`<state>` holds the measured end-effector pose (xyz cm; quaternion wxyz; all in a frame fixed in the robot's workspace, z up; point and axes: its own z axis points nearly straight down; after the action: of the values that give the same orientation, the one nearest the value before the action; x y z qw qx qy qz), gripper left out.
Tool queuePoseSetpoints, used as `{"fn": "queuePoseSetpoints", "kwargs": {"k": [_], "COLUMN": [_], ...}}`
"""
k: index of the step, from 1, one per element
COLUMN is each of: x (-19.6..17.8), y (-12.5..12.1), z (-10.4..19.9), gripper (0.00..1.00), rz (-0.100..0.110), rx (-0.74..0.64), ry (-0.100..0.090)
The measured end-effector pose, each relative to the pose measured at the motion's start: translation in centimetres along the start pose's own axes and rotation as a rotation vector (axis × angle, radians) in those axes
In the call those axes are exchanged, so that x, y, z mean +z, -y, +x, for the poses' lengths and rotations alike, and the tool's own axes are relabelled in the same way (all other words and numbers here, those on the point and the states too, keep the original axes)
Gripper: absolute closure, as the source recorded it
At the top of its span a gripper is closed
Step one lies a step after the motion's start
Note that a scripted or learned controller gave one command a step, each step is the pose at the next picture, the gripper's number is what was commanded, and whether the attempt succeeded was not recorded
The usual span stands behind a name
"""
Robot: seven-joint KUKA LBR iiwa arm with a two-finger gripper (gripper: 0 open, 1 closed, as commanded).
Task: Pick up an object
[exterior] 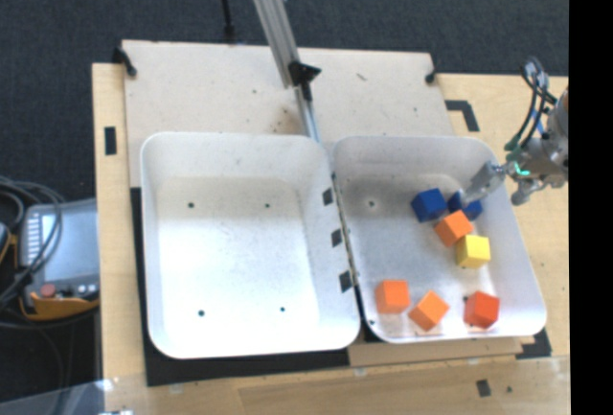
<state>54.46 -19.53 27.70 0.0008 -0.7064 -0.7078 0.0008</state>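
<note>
the right bin (498,164) holds all the loose pieces, and the left bin (239,154) sits beside it on the desk (460,375). in the right bin lie a blue cube (429,204), an orange cube (455,227) just below and right of it, a yellow cube (472,250) touching or nearly touching that one, then a row near the front wall: an orange block (392,295), a tilted orange block (430,310) and a red cube (482,310).

the claw (479,185) reaches in from the right edge, at the upper right of that bin, its tip just beside the blue cube and a small blue piece (469,205) next to it. whether its fingers are spread or together i cannot tell, since they blur into one grey shape; nothing is visibly held between them.

the cubes look like small rigid blocks, probably foam or wood, so light and stiff, with flat faces that should not slip much. the likely target is the blue cube, being nearest the claw. the best hold would be across two opposite flat faces, squarely, not across a corner. the orange cube sits close on one side, so a finger coming down there may nudge it or land on top of it. the three blocks along the front wall are harder, as the wall crowds one side.
</note>
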Motion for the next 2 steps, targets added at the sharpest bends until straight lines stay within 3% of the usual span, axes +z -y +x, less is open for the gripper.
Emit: {"fn": "queuePoseSetpoints", "kwargs": {"k": [1,2], "x": [-0.2,4.6], "y": [-0.1,-0.4], "z": [0.0,-1.0], "gripper": [0.00,0.00], "rz": [-0.004,0.000], "rx": [0.000,0.003], "ry": [0.001,0.001]}}
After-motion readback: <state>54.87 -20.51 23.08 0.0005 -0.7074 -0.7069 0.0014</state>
